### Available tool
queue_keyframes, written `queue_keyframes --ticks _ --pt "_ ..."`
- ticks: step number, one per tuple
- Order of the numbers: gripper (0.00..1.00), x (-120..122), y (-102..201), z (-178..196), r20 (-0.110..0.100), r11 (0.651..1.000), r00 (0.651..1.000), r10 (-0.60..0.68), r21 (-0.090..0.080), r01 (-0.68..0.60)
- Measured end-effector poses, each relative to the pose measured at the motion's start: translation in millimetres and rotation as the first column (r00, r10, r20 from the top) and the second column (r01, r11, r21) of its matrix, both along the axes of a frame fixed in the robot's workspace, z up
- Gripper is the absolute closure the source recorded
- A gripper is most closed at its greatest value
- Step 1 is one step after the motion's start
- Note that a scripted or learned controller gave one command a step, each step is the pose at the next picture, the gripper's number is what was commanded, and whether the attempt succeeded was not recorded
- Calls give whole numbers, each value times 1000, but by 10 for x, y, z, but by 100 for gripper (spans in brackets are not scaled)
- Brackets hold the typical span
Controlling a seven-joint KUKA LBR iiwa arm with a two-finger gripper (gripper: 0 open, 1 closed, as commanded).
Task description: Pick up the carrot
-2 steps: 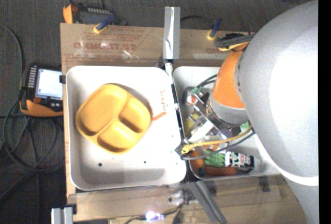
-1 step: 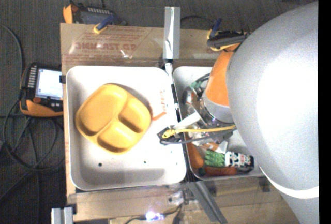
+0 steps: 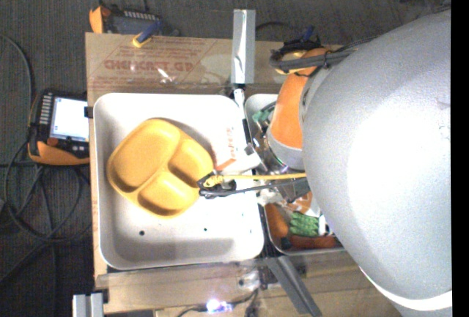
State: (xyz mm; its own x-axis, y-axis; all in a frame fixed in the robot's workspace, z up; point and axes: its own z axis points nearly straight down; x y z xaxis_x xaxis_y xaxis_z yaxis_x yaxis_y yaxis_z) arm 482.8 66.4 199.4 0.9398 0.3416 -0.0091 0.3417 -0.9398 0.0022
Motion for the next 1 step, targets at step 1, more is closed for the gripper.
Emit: queue_keyframes --ticks 1 --pt "100 -3 637 -152 -1 992 992 124 1 -124"
